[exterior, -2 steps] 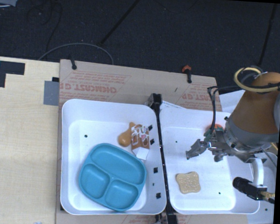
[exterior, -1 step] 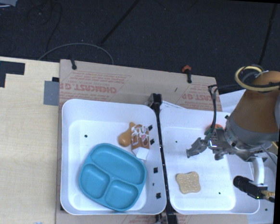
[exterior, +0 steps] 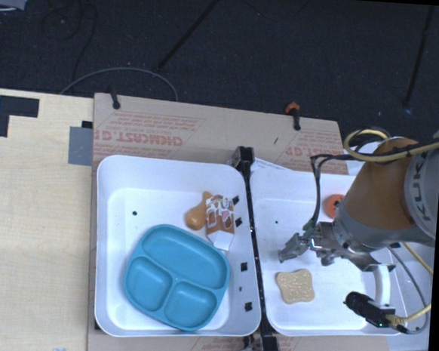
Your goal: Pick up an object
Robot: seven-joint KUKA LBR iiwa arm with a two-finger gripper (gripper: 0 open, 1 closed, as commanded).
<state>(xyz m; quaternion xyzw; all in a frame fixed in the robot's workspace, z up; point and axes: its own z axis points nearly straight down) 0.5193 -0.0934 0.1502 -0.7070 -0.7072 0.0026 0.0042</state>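
Hovering low in the right white plastic bin (exterior: 329,323), the two-finger gripper (exterior: 292,249) looks spread, nothing between fingers. Flat tan toast-shaped piece (exterior: 295,285) lies just below the gripper, near that bin's front wall; likely next move a short drop onto it.

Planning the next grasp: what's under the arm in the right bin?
Below the tool lies a tan toast-shaped piece on the right bin floor. An orange object pokes out beside the arm; the arm covers the rest of it.
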